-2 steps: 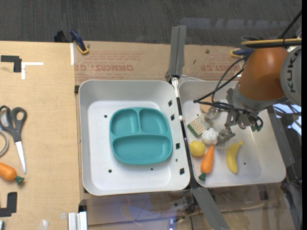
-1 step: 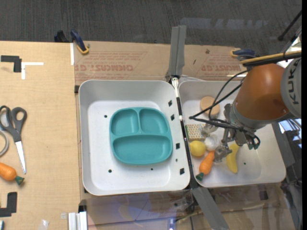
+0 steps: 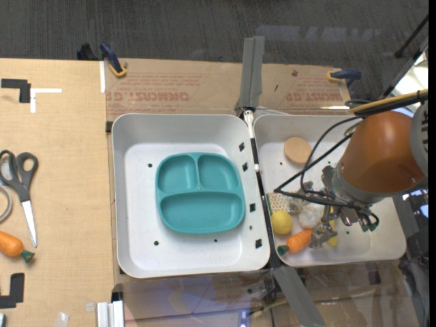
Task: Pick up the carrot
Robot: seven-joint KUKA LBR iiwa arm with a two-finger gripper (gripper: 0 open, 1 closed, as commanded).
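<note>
While the gripper (image 3: 327, 229) sits low in the right bin (image 3: 381, 251), lower right of frame, finger spread can't be told. Carrot (image 3: 297, 241) lies just left of it, touching or nearly, long axis running lower-left to upper-right, lemon (image 3: 281, 221) just above.

At the right of the frame we see the arm (image 3: 381, 152) as a big rounded orange band, glossy, with grey casing at its far right side. Below it sits a grey metal wrist ring. Thin black cables loop from the band down past the ring to the tool (image 3: 327, 227), a dark, cluttered piece of metal with yellowish bits.
</note>
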